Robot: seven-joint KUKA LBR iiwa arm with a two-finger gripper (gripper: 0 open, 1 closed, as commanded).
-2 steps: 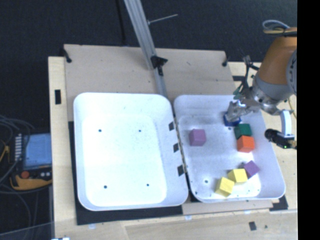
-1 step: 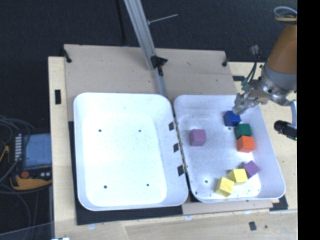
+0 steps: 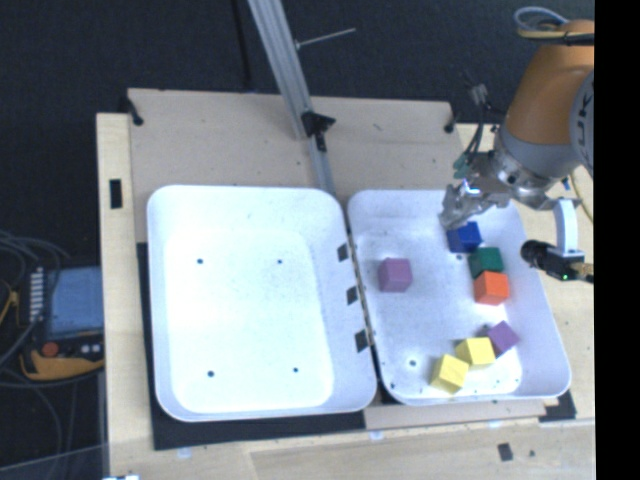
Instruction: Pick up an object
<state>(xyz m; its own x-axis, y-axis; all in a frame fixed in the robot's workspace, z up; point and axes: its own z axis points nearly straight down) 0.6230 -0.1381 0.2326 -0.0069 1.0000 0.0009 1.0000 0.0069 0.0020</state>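
Two white bins (image 3: 250, 298) sit on a pale wooden bench (image 3: 390, 138), dark floor (image 3: 100, 28) around.

Bins (image 3: 250, 298): smooth white plastic, slightly glossy. Bench (image 3: 380, 143): matt pale wood or board. Blocks, e.g. blue block (image 3: 463, 237), orange block (image 3: 490, 287): matt, smooth-faced. Gripper (image 3: 462, 208): bare grey metal. Arm band (image 3: 545, 98): glossy orange.

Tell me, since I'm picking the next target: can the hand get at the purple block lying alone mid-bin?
Probably yes. The purple block sits apart from the other blocks in the right bin, with bare floor around it and nothing above. The hand hovers over the blue block in the same bin.
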